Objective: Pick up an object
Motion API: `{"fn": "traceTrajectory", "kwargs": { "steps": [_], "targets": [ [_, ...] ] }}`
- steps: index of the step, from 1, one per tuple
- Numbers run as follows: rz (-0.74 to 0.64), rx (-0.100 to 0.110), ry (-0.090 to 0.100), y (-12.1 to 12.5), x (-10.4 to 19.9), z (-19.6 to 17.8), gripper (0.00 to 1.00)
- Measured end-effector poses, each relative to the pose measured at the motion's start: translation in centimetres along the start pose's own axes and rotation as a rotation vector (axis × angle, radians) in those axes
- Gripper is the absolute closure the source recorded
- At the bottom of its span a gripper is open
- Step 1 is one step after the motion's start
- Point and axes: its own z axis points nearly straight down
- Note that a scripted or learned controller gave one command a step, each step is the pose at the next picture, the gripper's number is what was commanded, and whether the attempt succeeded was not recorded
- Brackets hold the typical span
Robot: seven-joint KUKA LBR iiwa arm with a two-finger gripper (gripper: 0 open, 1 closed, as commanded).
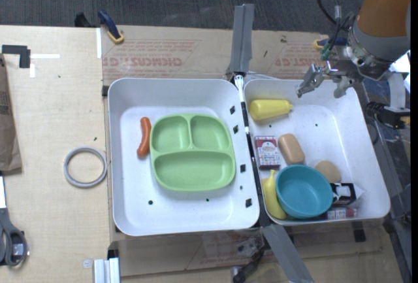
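While the two-finger gripper (324,82) hangs spread open and empty over the right white bin's (367,144) far edge, it should descend squarely astride the yellow plastic bottle-shaped object (268,108) lying just beside it near the divider.

Below me sit two white bins (124,164). One carries a pale green divided plate (192,152) and an orange sausage (144,136) — the other a blue bowl (304,191), a yellow bottle (268,108), a tan bun (291,148) and a red-and-white patterned packet (266,151). My arm (388,4) is grey, banded orange — the bench (52,112) pale wood.
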Motion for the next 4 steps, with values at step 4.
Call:
{"fn": "traceTrajectory", "kwargs": {
  "steps": [4],
  "targets": [
    [-0.148,-0.010,-0.004,-4.3,0.9,16.4,0.00]
  ]
}}
